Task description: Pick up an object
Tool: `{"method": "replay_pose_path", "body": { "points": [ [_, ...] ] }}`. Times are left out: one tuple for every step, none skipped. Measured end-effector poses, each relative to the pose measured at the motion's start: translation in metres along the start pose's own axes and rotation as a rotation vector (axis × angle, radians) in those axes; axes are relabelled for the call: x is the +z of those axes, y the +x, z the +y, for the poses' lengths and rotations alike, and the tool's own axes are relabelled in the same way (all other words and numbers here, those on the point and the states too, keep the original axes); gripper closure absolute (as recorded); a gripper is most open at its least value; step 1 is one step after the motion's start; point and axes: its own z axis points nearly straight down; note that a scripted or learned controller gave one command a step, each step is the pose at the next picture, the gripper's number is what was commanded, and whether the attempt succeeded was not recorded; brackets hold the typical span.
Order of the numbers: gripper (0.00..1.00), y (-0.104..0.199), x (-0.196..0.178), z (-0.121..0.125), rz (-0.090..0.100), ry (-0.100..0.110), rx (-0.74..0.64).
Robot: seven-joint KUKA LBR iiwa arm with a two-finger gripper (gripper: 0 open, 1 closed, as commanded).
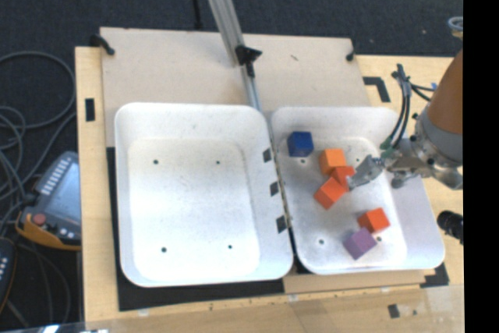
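Three orange blocks [334, 161] crowd the hand [357, 177].

I watched through one fixed camera set high above the bench [327, 51], angled down over both white bins [195, 199], from moderately far.

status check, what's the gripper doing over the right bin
Gripper low in right bin, beside two orange blocks. Nothing seen held. Blue block and purple block apart.
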Motion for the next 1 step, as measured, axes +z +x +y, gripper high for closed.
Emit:
{"method": "replay_pose_path", "body": {
  "points": [
    [0.0, 0.0071, 0.1533, 0.0325, 0.002, 0.01, -0.004]
  ]
}}
